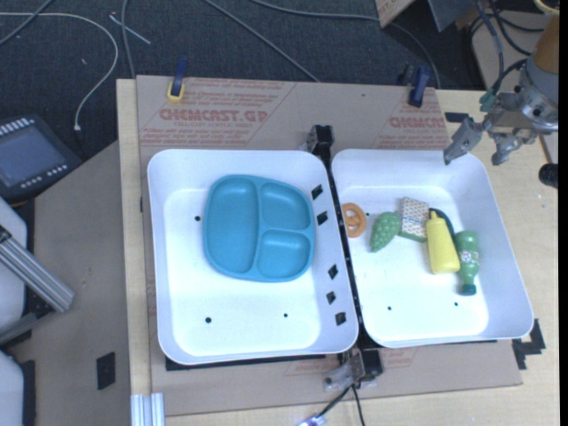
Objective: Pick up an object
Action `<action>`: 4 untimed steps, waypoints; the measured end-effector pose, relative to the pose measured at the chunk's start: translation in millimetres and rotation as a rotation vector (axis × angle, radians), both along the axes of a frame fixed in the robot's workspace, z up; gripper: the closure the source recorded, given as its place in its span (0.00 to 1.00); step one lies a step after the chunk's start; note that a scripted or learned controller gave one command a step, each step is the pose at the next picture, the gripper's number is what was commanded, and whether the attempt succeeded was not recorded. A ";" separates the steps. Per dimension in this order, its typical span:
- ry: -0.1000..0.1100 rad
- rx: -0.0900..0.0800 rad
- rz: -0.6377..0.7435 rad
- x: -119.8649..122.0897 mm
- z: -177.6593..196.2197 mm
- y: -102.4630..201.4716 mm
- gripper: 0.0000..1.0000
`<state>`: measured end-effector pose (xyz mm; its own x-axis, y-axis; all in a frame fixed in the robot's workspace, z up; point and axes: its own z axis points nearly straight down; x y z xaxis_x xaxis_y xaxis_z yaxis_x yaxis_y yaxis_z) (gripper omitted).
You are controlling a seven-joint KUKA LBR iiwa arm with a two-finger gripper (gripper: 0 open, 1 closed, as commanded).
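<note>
Gripper (481, 145) seen at far right corner of right bin (506, 302), above rim; fingers spread wide, nothing held between them. Objects clustered mid-bin, nearer camera and slightly left of gripper: yellow bottle (441, 243), green bottle (467, 262) touching beside it, green leafy toy (385, 230), pretzel (353, 219), patterned pouch (414, 213). Yellow bottle judged likeliest target; long axis runs roughly far-to-near. Blue divided plate (259, 228) lies in left bin (177, 327), well apart.
</note>
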<state>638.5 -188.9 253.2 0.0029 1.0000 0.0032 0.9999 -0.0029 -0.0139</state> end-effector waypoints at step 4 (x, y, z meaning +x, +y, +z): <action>-0.009 -0.002 0.003 -12.6 -137.7 -6.6 0.00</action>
<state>625.9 -195.6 115.5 0.0003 1.0000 0.0010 1.0000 -0.0002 -0.0046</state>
